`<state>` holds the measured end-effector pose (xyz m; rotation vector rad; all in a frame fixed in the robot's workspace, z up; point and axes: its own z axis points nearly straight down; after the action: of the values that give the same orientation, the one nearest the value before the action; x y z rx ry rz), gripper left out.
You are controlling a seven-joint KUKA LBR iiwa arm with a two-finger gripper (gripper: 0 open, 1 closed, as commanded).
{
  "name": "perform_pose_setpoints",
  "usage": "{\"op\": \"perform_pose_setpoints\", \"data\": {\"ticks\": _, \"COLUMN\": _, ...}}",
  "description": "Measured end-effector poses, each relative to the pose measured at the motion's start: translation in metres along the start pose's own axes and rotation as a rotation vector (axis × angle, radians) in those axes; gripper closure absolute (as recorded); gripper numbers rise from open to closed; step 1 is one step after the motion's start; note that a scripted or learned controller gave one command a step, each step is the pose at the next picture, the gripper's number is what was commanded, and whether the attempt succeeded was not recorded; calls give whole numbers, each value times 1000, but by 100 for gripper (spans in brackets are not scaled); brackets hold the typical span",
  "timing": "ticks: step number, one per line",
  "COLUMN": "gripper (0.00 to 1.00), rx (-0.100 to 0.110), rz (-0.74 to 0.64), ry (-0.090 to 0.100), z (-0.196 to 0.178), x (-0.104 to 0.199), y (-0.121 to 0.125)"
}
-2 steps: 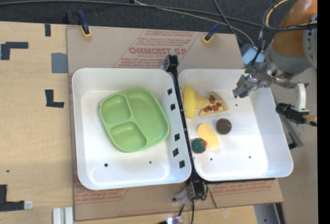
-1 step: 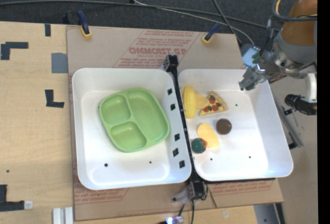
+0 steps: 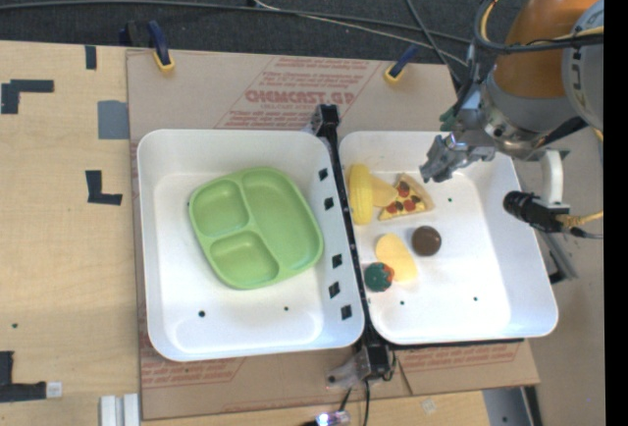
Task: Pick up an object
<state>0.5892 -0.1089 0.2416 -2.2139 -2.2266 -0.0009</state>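
Observation:
The right bin (image 3: 491, 306) holds several toy foods: a yellow piece (image 3: 359, 190) against the left wall, a pizza slice (image 3: 406, 199) beside it, a brown ball (image 3: 426, 239), a yellow lemon-like piece (image 3: 395, 257) and a small green and red item (image 3: 377, 277). My gripper (image 3: 440, 165) hangs over the bin's far part, just right of and above the pizza slice's tip. I see nothing between its fingers.
The left bin (image 3: 167, 316) carries a green three-compartment tray (image 3: 255, 228). A black divider with clips (image 3: 339, 218) runs between the bins. Cables cross the dark floor behind the bench. A black fitting (image 3: 530, 208) sticks out at the right bin's right wall.

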Motion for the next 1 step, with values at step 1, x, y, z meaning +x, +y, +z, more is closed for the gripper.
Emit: {"op": "perform_pose_setpoints", "data": {"ticks": 1, "gripper": 100, "rx": 2, "rz": 0, "ry": 0, "z": 12, "x": 58, "y": -14}}
